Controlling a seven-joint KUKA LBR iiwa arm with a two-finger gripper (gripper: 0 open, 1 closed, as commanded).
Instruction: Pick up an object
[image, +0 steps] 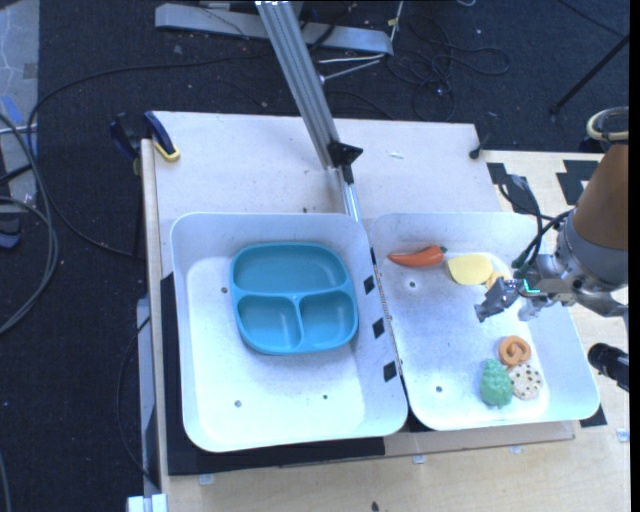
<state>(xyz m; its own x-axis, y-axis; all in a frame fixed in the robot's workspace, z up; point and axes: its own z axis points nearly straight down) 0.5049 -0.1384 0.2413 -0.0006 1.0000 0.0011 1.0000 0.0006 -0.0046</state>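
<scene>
Hovering low over the right bin (440, 400), the gripper (503, 298) sits just right of the yellow piece (470, 268), and we flag a miss as the main risk. We cannot tell whether the pincer is open or closed; it is small and dark from this slant, and we see nothing between its tips. Candidate objects all lie in the right bin: an orange carrot-like toy (417, 257) touching or nearly touching the yellow piece, then a pretzel (514, 350), a cookie (526, 381) and a green lump (494, 384) clustered near the front corner. We judge that a descent from here may land on bare bin floor between the yellow piece and the pretzel, or clip the yellow piece's edge and shove it into the carrot. Flat items like the cookie probably slip out of a pinch. The left bin (200, 400) holds a blue divided tray (295, 298), well apart from the arm.
</scene>
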